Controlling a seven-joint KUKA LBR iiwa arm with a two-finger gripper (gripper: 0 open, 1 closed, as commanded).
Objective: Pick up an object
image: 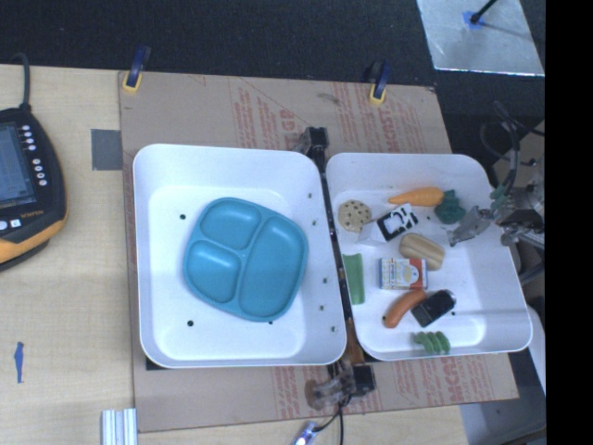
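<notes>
The gripper (pixel 477 222) hangs low over the right bin's (pixel 500 332) far right edge; whether it's spread or pinched I cannot tell. Just left of it lie a glossy carrot (pixel 417 197), a rounded bun (pixel 422 247) and a flat carton (pixel 401 273)

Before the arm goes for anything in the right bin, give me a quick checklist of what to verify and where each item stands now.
1. Gripper position: at the right bin's right edge, above its rim, not over an object. Not ok.
2. Finger opening: cannot tell, too small and blurred.
3. Anything held: nothing seen between the fingers. Ok.
4. Nearest targets: carrot and bread roll lie apart from each other, reachable from above. Ok.
5. Crowded spot: sausage touches the black block; a grasp there may catch both. Not ok.
6. Left bin: blue divided plate sits flat, out of the arm's way. Ok.
</notes>
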